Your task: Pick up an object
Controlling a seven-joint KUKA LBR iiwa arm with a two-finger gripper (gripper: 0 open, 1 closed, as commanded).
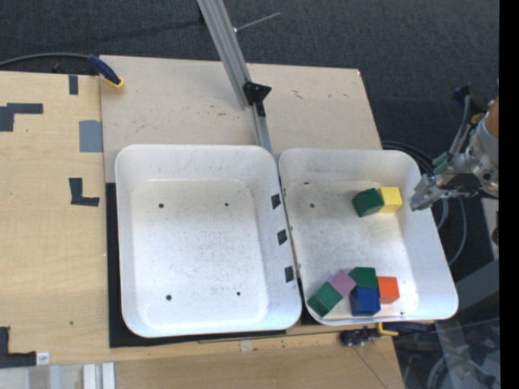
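Green block (pixel 367 202) touching yellow block (pixel 391 198), upper right bin (pixel 426 241).

I see open floor across the right bin (pixel 422 258) middle; a green block (pixel 367 203) and yellow block (pixel 391 198) crowd its far right, and a block cluster (pixel 357 290) fills the near edge.

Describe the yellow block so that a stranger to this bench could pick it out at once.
Start at the right-hand white bin of the two. Near its far right side, apart from the cluster of blocks at the near edge, two blocks sit touching. The yellow block is the right one of that pair, next to a green block, and it is the one yellow piece in the bin.
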